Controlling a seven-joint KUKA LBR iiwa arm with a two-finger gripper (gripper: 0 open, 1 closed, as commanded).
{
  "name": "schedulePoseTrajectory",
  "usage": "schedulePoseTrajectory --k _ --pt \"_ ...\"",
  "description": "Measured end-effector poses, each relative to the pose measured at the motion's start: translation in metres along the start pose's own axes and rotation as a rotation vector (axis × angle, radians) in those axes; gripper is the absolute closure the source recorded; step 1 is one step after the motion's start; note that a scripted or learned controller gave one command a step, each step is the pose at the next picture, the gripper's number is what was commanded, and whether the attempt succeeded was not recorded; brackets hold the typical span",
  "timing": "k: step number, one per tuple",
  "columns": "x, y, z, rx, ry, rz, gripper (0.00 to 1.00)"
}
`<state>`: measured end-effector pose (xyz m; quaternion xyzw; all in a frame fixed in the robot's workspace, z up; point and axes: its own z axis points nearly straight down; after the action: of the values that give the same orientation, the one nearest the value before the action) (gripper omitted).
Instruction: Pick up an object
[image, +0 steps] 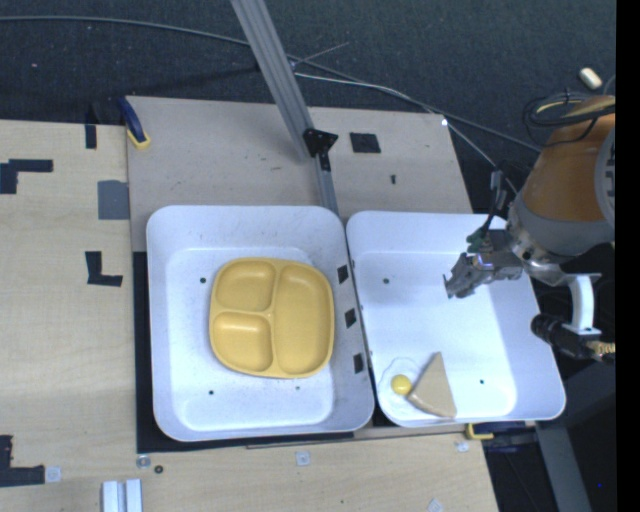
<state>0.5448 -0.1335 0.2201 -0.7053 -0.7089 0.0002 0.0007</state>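
Note:
A yellow divided plate lies in the left bin. In the right bin, near its front edge, a small yellow ball rests beside a tan wedge-shaped piece. My gripper hangs over the right bin's middle right part, well behind the ball and the wedge. Nothing shows between its dark fingertips. The grey arm with its orange band reaches in from the right.
A grey metal pole slants down from the top to the gap between the bins. Black cables run across the dark floor behind the bench. Black tape marks and a blue-yellow clip sit on the bench at left.

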Motion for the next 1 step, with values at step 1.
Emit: schedulePoseTrajectory --k 1 --pt "0.0449 0.0233 -0.0012 -0.001 0.0 -0.001 1.0"
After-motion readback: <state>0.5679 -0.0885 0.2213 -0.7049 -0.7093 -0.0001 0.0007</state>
